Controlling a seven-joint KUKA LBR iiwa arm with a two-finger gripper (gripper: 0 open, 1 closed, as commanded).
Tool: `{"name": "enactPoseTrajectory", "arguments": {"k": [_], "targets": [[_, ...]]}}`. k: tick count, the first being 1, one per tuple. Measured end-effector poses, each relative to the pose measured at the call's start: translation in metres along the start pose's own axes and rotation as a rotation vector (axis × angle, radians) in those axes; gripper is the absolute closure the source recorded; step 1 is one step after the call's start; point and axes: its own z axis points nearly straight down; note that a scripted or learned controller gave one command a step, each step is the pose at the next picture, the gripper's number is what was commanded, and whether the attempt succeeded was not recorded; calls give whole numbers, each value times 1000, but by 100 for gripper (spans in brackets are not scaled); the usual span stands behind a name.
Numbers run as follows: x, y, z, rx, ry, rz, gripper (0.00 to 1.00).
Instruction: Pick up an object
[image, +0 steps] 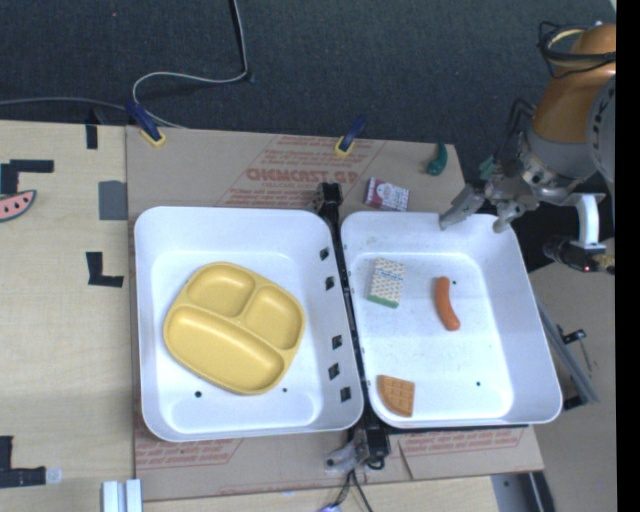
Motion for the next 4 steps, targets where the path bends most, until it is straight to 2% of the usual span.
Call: {"name": "enactPoseTrajectory", "arguments": {"k": [1,2,3,4], "targets": [[1,-71,101,3,2,1,0],[1,-70,91,1,1,-1,100],[1,-70,91,1,1,-1,0],[2,-70,81,1,2,-1,100]]}}
